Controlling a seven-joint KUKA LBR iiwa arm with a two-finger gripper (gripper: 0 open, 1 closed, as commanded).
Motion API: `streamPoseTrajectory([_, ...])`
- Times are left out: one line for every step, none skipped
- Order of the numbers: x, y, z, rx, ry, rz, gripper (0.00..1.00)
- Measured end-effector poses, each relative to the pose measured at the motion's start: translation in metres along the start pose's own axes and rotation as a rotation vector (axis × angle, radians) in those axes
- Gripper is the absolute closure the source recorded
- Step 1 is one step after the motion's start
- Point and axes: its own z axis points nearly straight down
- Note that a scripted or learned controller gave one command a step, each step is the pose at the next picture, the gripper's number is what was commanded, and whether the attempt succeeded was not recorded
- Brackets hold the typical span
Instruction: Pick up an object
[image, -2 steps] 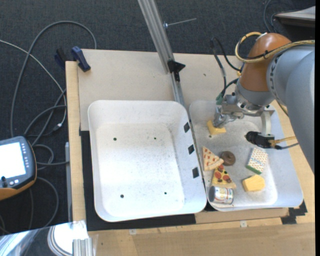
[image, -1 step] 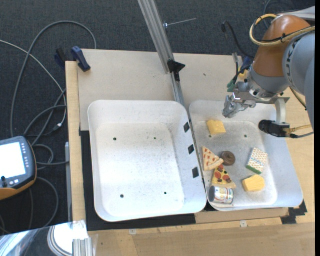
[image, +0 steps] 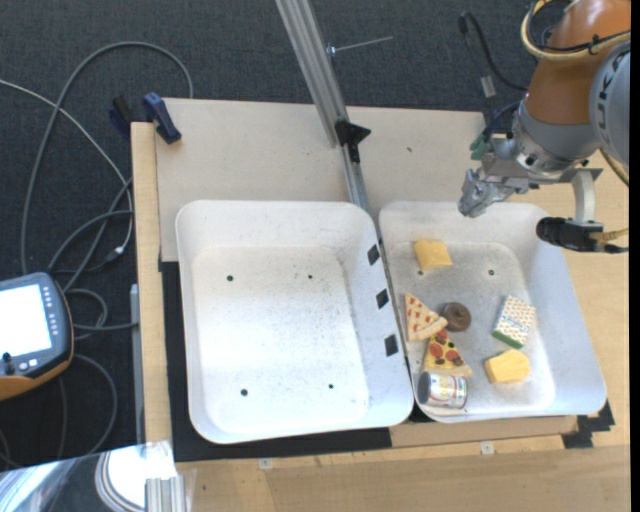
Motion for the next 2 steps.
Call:
streamPoseTrajectory([0.058, -0.025, -0.006, 0.012, 0.005, -0.004, 1.00])
streamPoseTrajectory([0.115, -0.033, -0.008, 0.012, 0.005, -0.005, 1.00])
